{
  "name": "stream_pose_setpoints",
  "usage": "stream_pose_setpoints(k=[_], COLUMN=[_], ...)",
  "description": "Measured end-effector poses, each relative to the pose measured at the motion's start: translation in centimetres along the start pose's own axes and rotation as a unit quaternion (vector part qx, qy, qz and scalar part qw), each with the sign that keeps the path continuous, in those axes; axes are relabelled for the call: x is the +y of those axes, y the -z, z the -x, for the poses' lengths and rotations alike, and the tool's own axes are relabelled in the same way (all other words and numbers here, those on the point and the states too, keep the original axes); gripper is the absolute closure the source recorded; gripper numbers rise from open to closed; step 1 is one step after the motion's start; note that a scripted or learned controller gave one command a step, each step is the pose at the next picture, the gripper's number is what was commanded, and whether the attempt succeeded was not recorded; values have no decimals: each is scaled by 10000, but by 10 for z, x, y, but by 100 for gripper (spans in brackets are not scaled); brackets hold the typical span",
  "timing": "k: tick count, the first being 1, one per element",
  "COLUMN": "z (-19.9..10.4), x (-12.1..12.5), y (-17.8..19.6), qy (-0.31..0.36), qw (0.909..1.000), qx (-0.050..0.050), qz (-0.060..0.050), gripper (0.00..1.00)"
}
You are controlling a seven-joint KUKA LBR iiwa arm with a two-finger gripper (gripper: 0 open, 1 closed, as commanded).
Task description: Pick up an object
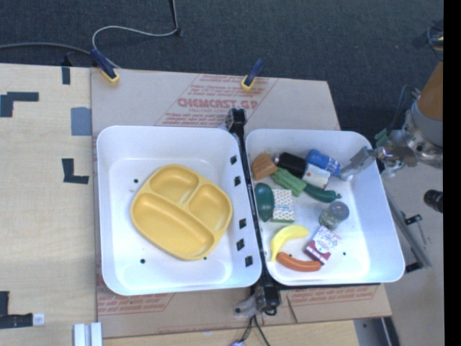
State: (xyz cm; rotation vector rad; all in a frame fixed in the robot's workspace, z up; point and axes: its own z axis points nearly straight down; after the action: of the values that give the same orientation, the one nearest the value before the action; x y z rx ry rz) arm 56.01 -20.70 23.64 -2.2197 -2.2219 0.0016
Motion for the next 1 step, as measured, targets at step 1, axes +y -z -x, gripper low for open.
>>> stream_pose_setpoints(k=[1], z=[6], x=[17], y=[-148], qy=[8], qw=[10000], qx=[1], qz=[13], gripper=[0])
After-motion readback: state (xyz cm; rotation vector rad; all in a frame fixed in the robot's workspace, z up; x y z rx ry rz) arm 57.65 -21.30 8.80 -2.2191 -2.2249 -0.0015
